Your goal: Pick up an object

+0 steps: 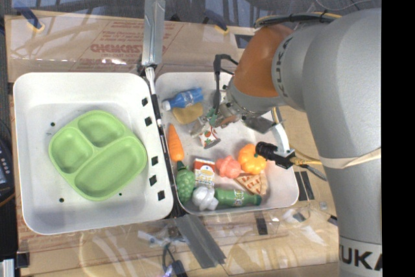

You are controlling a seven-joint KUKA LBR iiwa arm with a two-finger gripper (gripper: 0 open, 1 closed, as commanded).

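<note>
Two white bins lie below me: my pincer (pixel 217 119), finger state indeterminate, hangs over the right bin (pixel 285 198), with a small red-and-white carton (pixel 209 137) at its 6 o'clock.

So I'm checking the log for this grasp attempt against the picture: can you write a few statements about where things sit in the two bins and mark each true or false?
1. The green divided plate lies in the left bin. True.
2. The carrot lies on the green divided plate. False: it lies in the right bin, near the wall between the two bins.
3. The blue bottle lies near the far end of the right bin. True.
4. The gripper hangs over the left bin. False: it is over the right bin, near its far half.
5. The orange fruit sits beside the pink toy. True.
</note>
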